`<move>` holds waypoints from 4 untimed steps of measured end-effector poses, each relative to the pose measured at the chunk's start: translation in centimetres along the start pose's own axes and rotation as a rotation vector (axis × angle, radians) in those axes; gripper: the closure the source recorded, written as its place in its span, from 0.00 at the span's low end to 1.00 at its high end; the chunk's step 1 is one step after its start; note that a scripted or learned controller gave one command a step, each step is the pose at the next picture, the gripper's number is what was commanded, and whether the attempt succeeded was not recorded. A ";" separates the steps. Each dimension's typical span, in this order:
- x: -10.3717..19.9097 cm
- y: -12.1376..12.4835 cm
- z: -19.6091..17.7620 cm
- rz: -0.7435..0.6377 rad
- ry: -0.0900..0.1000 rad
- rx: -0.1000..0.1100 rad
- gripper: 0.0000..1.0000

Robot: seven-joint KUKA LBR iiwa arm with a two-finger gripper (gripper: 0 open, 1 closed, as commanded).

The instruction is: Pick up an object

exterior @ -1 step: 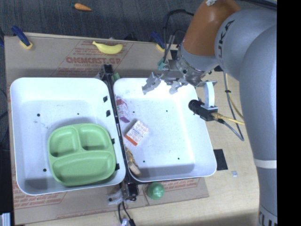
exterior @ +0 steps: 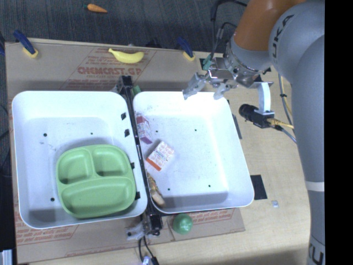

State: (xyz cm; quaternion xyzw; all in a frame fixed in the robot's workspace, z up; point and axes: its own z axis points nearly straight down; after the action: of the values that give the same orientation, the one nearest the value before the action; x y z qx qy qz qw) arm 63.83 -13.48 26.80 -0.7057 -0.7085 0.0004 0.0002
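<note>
Claw: the metal two-finger claw (exterior: 205, 90) hangs over the right white bin's (exterior: 238, 164) far rim, fingers spread wide, holding nothing.
Object: a small orange-and-white box (exterior: 160, 155) lies in that bin, near its left wall.

You look down from one fixed camera above the cardboard-covered table (exterior: 265, 225), at a slant, far enough back to take in both shallow white plastic bins (exterior: 22, 148) side by side; the grey arm (exterior: 300, 54) enters from your right.
</note>
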 end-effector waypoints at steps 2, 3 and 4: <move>0.0 0.0 0.0 0.000 0.000 0.001 0.00; 0.0 0.0 0.0 0.000 0.000 0.001 0.00; -7.7 0.6 -2.5 0.001 -0.001 -0.001 0.00</move>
State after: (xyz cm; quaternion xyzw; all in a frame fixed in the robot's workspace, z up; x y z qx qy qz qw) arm 64.48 -21.21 29.33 -0.7060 -0.7082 0.0004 -0.0006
